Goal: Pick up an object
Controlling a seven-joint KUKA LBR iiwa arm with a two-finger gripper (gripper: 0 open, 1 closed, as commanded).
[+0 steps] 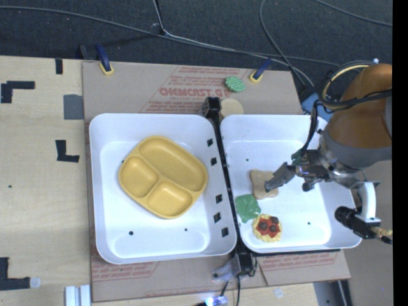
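Camera view from above puts a flat beige slab-shaped piece (261, 183) in the right-hand shallow white bin (280, 129), left of the bin's middle. The gripper (274, 182) on the grey arm with the orange band (357, 116) reaches in from the right, and its dark finger (280, 176) lies over the slab's right edge. Whether the fingers are apart or together cannot be told, nor whether they hold the slab. Just below the slab lies a green leaf-like toy (247, 206), and beside that, lower right, a yellow round toy with red and dark spots (267, 227). The left-hand white bin (108, 132) holds a yellow three-compartment plastic tray (162, 176). A small green checked disc (234, 83) rests on the cardboard sheet (146, 88) behind the bins.
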